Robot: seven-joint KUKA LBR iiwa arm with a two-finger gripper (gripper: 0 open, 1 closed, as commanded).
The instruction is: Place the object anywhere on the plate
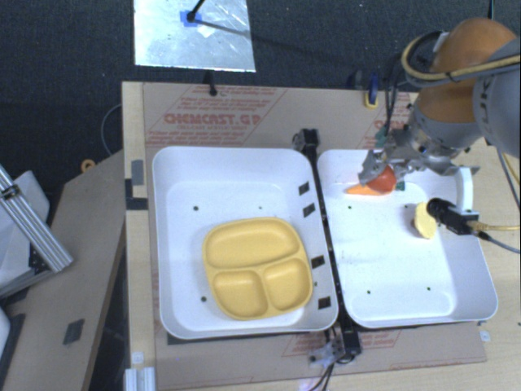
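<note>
A yellow plate (256, 265) with three compartments lies in the left bin (175, 177), towards its front. An orange, carrot-like object (370, 188) sits at the back left of the right bin (456, 300). My gripper (382, 169) is right over the object's right end and touches or covers it. The object's pointed left end sticks out towards the divider between the bins. A pale yellow object (423, 220) lies further right in the same bin.
A black fitting (446, 212) on the arm's side hangs beside the pale yellow object. The grey arm with its orange band (468, 72) fills the upper right. A foil-covered board (194, 23) stands behind the bench.
</note>
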